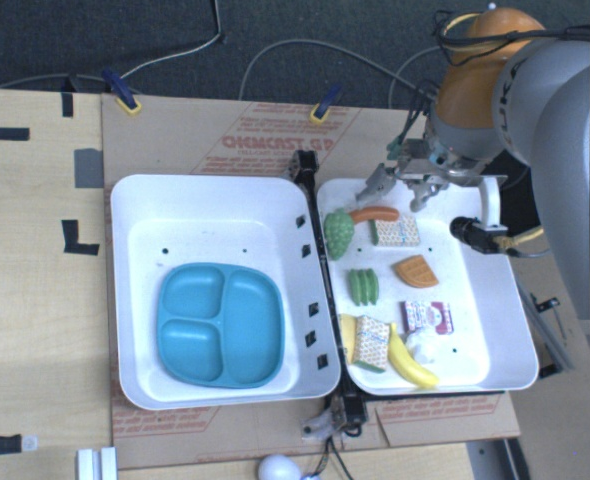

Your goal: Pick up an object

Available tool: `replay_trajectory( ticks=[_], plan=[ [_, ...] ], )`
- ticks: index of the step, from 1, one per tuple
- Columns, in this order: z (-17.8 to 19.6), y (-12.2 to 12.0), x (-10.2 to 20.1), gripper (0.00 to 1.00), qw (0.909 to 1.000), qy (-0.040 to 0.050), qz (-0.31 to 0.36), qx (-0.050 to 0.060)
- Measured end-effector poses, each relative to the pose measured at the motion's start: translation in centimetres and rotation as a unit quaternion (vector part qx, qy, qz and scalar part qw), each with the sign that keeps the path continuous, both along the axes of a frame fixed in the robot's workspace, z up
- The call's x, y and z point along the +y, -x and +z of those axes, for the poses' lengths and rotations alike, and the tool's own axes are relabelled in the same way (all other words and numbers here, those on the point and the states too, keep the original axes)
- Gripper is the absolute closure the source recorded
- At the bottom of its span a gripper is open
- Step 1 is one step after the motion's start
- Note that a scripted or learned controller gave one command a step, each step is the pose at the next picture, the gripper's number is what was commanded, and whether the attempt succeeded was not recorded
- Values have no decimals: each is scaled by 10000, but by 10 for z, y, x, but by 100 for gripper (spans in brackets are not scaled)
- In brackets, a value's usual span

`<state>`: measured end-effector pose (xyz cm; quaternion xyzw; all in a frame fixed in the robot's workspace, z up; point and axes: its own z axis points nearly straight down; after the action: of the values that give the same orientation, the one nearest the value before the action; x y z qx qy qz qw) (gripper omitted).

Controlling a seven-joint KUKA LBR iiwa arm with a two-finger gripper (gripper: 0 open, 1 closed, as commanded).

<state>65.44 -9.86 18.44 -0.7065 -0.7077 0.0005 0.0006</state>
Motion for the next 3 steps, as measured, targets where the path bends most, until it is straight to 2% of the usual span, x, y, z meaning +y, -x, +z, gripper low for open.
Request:
replay_trajectory(
  ticks=[1, 2, 3],
  plan=[
    [-98, 54, 2, 0, 10000, 0, -2, -11],
    [-88, -1, 1, 0, 9995, -33, -59, 309],
    [-100, 13, 1, 0, 9999, -16, -30, 134]
  ],
)
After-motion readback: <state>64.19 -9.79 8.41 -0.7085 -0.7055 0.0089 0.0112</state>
